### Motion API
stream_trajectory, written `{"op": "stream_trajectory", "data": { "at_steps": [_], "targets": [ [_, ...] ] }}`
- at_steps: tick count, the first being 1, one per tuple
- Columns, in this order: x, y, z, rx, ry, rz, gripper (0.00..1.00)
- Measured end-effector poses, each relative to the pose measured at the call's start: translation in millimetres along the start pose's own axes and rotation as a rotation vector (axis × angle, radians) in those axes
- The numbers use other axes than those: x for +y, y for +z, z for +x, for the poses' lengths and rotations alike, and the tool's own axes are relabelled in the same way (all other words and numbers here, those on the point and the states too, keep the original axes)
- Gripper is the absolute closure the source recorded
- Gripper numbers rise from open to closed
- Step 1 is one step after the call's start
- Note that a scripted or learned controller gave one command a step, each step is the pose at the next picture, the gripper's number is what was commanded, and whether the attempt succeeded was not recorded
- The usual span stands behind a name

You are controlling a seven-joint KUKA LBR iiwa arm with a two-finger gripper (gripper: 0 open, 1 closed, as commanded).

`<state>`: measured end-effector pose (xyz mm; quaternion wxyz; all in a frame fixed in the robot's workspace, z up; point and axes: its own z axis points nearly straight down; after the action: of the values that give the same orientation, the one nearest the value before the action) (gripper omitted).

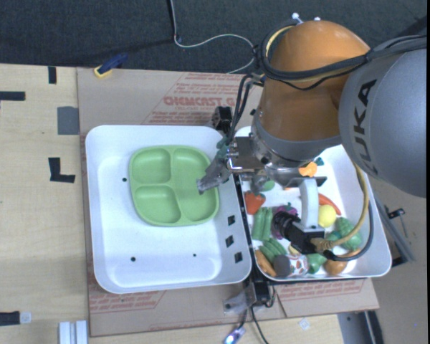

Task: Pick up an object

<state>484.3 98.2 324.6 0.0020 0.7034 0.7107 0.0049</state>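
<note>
Green divided plate lies alone in left bin. Gripper hangs over its right edge, apparently holding nothing; finger spread unclear. Toy food pile crowds right bin, pickable.

- My grey KUKA arm reached in from the right and filled the upper right of the camera view.
- Its rounded orange band sat above the wrist, with black cables looped around the top of it.
- My metal wrist flange hung below the band, pointing down.
- My two-finger gripper stuck out to the left of the wrist at a slant, low over the bench.
- I could not make out how its tips stood.
</note>
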Motion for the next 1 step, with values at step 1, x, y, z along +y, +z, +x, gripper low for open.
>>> {"op": "stream_trajectory", "data": {
  "at_steps": [1],
  "targets": [
    [2.1, -219.7, 18.9, 0.001, 0.005, -0.008, 0.0]
  ]
}}
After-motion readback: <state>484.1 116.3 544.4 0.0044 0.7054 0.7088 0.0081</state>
